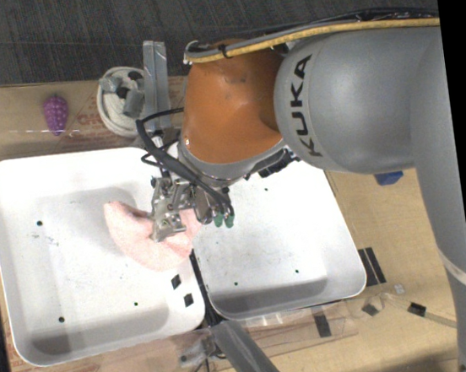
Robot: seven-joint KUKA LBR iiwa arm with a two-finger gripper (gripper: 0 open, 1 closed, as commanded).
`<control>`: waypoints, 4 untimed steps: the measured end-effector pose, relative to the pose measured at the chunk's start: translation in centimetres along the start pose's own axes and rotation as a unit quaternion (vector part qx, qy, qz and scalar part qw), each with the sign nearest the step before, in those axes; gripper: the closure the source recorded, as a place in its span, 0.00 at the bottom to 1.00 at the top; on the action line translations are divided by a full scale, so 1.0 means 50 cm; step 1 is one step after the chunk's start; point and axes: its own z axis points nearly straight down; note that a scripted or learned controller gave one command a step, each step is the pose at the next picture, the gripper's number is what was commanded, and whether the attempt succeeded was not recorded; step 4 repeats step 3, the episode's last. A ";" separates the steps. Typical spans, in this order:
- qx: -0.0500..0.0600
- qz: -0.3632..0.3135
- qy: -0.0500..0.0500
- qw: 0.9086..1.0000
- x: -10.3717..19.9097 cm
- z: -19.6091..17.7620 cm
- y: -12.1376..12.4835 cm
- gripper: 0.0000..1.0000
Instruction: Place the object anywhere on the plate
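Observation:
A pale pink plate (137, 234) lies in the left bin (49, 273), toward its right side. My gripper (167, 217) hangs over the plate's right edge, close to the wall between the two bins. Its metal body and cables cover that part of the plate. I can make out no object between the gripper and the plate; the arm's orange band and grey wrist hide much of that area.
The right bin (285, 259) sits partly beneath the arm. A small purple object (56, 113) rests on the bench behind the left bin, and a white round fixture (119, 98) stands next to it. Black tape marks (181, 290) lie near the bins' front.

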 end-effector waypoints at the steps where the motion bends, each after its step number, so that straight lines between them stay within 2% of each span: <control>1: 0.000 -0.002 0.000 1.000 0.066 0.013 0.072 1.00; 2: 0.000 -0.002 0.000 1.000 0.130 -0.014 0.146 1.00; 3: 0.000 -0.002 0.000 1.000 0.130 -0.014 0.146 0.00; 4: 0.000 -0.002 0.000 1.000 0.130 -0.014 0.146 0.00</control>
